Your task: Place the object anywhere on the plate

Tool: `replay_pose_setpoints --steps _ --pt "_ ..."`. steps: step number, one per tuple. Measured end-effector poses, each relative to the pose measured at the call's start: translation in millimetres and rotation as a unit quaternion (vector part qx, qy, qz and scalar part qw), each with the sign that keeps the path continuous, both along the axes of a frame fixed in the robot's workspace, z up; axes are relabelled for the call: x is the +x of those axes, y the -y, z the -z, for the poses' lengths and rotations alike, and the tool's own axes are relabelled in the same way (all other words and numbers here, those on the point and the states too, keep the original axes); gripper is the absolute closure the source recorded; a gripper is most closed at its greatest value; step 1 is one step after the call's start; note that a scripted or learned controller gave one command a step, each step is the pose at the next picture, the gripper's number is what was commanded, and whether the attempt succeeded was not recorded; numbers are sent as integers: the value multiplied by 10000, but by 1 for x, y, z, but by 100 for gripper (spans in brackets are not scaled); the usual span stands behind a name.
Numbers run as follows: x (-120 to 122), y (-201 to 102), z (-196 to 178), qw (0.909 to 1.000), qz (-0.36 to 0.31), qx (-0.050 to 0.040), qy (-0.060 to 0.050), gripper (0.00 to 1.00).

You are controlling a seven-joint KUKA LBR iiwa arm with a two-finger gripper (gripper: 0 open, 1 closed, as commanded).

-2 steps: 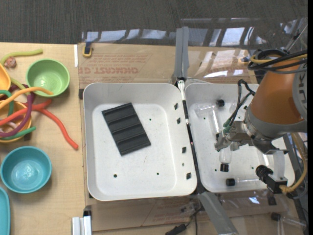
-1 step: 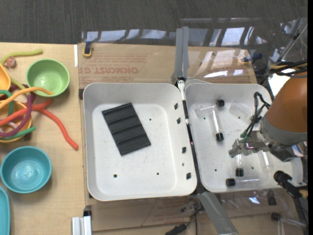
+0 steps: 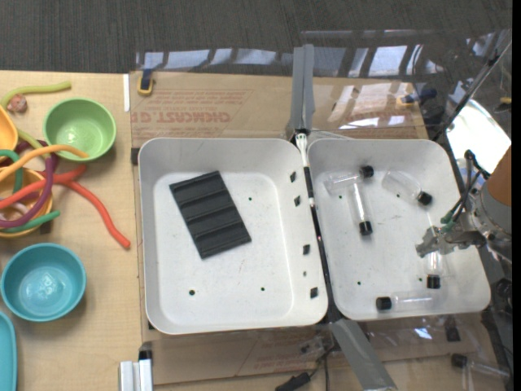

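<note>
In the camera view, the metal two-finger gripper (image 3: 437, 245) is seen low in the right white bin (image 3: 456, 163); finger state cannot be told. A clear plastic tube with a black cap (image 3: 433, 271) lies directly beneath it. The black ribbed rectangular plate (image 3: 210, 213) is seen far left of it.

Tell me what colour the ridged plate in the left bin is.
Black ridged plate, clearest in the camera view.

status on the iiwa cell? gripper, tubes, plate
Gripper low over right bin, at a clear tube; grasp unclear. Black ridged plate in left bin, nothing on it. Other tubes scattered in right bin, none between.
</note>
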State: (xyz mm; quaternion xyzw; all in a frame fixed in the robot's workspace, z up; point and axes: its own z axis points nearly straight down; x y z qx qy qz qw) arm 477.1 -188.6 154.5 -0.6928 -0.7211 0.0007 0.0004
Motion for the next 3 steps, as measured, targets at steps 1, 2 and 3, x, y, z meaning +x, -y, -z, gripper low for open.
replay_pose_setpoints --steps 1,2,3 --pt "0 34 -26 9994 342 -3 2 100" --pt "0 31 9 9996 -294 6 -7 100" --pt "5 33 42 9986 -531 -11 74 100"
